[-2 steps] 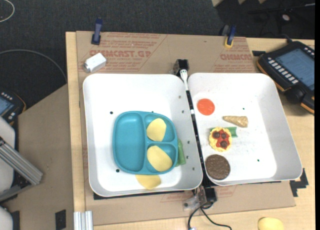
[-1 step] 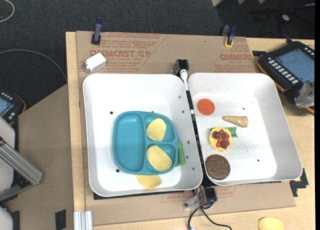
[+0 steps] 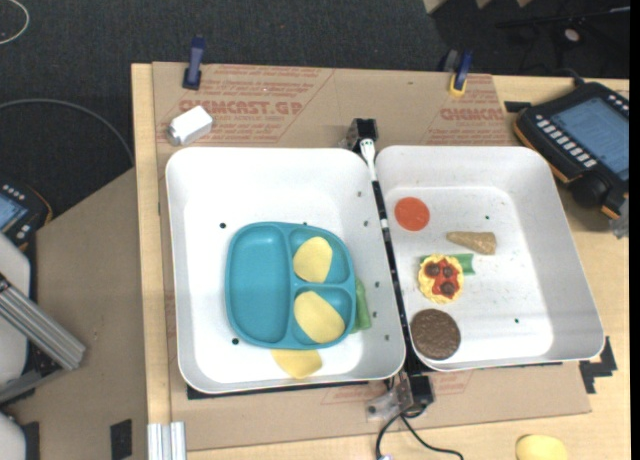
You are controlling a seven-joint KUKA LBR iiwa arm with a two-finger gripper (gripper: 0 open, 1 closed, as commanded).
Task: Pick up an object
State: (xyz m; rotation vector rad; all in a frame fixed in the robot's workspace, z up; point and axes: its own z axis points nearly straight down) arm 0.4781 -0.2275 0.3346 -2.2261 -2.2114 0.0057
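Note:
The left bin [image 3: 200, 188] holds a teal divided tray [image 3: 262, 284]. Two yellow pieces lie in the tray's right compartments, one in the upper [image 3: 313, 259] and one in the lower [image 3: 321, 316]. A third yellow piece [image 3: 297, 361] lies on the bin floor just below the tray. A green item [image 3: 362, 308] is wedged at the tray's right edge. In the right bin [image 3: 540, 198] lie a red disc [image 3: 412, 213], a tan wedge [image 3: 473, 242], a small pizza-like piece [image 3: 441, 278] and a brown round patty [image 3: 436, 333].
A white block [image 3: 190, 125] sits on the bench behind the left bin. Blue clamps [image 3: 194, 60] [image 3: 459, 71] grip the board's far edge. A handheld control pendant [image 3: 585, 138] lies at the right. A yellow object [image 3: 540, 447] rests near the front right corner.

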